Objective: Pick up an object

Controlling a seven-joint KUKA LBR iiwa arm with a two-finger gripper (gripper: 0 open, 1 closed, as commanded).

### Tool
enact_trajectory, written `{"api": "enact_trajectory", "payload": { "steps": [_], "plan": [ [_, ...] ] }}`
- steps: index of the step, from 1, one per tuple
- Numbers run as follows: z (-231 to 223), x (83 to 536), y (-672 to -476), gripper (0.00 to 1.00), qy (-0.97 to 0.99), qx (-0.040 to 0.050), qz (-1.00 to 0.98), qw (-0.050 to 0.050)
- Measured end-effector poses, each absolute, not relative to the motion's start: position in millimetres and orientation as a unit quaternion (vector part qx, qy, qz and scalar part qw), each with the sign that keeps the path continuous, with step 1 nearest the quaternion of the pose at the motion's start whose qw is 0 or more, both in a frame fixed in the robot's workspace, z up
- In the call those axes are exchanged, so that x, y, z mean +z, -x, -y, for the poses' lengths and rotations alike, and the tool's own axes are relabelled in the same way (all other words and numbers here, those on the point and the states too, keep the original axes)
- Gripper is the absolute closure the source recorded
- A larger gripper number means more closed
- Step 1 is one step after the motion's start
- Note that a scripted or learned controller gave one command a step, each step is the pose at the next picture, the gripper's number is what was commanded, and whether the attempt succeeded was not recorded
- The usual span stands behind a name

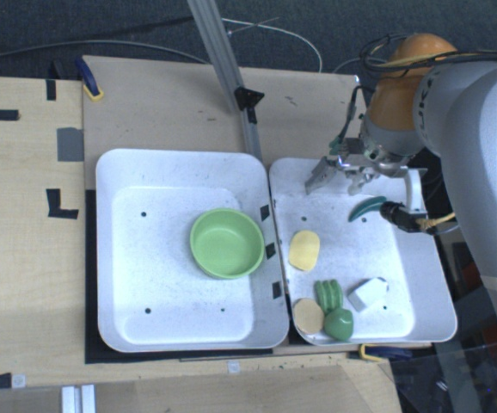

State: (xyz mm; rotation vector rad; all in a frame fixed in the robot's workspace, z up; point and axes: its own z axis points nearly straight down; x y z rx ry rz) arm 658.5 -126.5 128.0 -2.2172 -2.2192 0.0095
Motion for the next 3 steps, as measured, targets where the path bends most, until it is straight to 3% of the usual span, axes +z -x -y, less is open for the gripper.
{"api": "enact_trajectory", "payload": {
  "steps": [1,2,3],
  "plan": [
    [126,87,-657.9,0.0,0.706,0.0015,0.708,0.0],
    [125,98,-658.4,1.0,0.706,0.001,0.708,0.0],
    [133,150,-654.6,1.0,0.707,-0.001,0.708,-0.002]
  ]
}}
